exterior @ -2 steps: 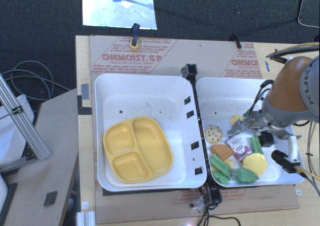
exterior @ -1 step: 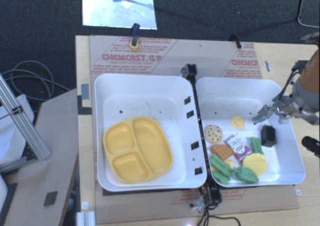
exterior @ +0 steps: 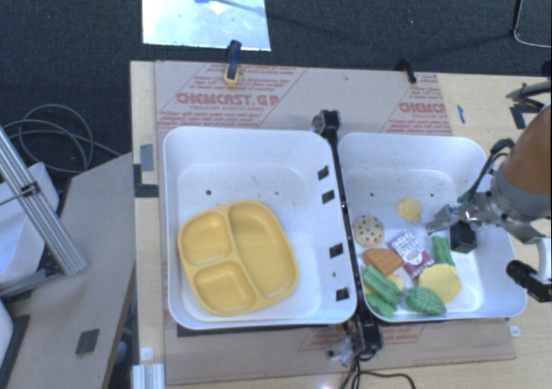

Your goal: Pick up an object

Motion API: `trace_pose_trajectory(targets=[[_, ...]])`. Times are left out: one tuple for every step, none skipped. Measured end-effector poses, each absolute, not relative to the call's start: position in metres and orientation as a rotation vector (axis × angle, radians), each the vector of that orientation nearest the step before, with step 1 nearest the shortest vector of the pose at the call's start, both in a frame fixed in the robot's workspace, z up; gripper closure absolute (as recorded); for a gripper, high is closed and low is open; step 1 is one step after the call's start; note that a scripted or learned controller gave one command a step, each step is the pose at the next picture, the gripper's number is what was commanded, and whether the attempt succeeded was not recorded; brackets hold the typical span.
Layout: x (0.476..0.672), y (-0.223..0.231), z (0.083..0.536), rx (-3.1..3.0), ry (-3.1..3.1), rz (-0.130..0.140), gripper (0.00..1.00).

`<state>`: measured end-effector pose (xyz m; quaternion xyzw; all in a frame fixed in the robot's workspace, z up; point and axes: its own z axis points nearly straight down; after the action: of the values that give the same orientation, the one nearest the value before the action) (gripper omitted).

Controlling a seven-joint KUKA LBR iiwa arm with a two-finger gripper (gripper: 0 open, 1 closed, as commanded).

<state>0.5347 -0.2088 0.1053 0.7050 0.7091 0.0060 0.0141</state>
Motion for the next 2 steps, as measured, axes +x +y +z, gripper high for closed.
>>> trace_pose_trajectory(targets=[[0.503,-0.186,0.097,2.184,2.183,0.022,0.00],[0.501,-0.106,0.194,2.203,2.229,0.013,0.00]])
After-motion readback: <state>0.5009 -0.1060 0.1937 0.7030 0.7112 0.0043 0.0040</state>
